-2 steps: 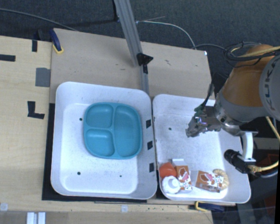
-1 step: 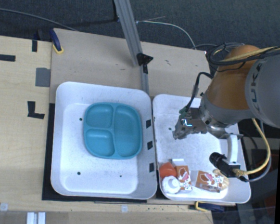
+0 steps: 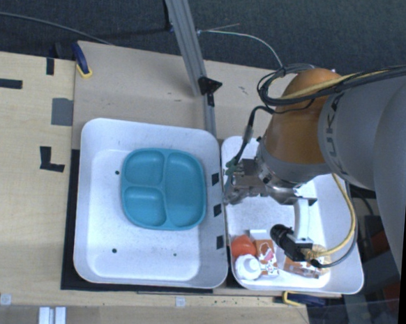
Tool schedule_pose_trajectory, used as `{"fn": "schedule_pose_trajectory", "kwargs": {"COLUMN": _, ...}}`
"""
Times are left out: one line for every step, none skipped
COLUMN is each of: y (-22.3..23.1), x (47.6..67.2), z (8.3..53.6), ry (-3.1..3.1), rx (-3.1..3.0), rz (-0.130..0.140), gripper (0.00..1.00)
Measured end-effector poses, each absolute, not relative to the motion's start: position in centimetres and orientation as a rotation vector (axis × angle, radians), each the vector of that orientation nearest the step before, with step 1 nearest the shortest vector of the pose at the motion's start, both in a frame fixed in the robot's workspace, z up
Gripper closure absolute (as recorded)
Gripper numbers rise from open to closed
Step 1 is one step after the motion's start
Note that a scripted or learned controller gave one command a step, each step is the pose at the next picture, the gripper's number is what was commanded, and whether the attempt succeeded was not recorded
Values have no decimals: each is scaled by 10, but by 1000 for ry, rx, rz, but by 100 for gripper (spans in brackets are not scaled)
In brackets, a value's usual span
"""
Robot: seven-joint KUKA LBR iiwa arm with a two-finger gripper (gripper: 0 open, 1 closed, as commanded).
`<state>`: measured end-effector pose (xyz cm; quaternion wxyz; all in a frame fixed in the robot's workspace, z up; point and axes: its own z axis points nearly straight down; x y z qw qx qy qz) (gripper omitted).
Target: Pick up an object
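Several small objects, an orange-red round piece (image 3: 243, 247) and a white cap-like piece (image 3: 248, 267) among them, lie at the right white bin's (image 3: 345, 272) near edge, below the gripper (image 3: 238, 183), whose jaws' state I cannot tell.

Teal tray (image 3: 164, 188) — smooth, seemingly matt plastic.
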<state>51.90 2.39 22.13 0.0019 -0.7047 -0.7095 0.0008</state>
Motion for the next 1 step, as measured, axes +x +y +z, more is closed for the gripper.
{"fn": "schedule_pose_trajectory", "kwargs": {"y": 70, "x": 515, "z": 230, "ry": -2228, "rx": -2212, "rz": 0, "gripper": 100}}
